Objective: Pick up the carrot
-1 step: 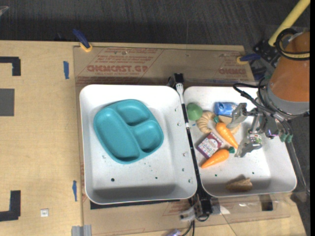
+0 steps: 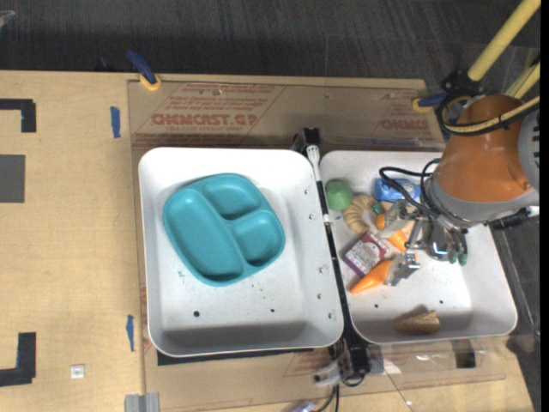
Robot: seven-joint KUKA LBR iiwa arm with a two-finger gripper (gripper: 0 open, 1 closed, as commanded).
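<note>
You've got the arm (image 2: 485, 157) reaching in from right, gripper (image 2: 405, 266) low over right bin (image 2: 480, 303); can't tell finger state. Carrot (image 2: 371, 279): orange, lying flat.

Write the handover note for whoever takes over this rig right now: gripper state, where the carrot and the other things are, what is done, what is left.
Gripper: down in the right white bin, right beside the carrot; whether it is open or shut cannot be made out.
Small orange carrot: lying on the right bin's floor, next to a purple-and-white packet. Not visibly between the fingers.
Also there: green round item, brown lump. Teal divided plate sits in the left white bin.
Done: approach to the carrot.
Left: confirm the grasp and lift.
</note>
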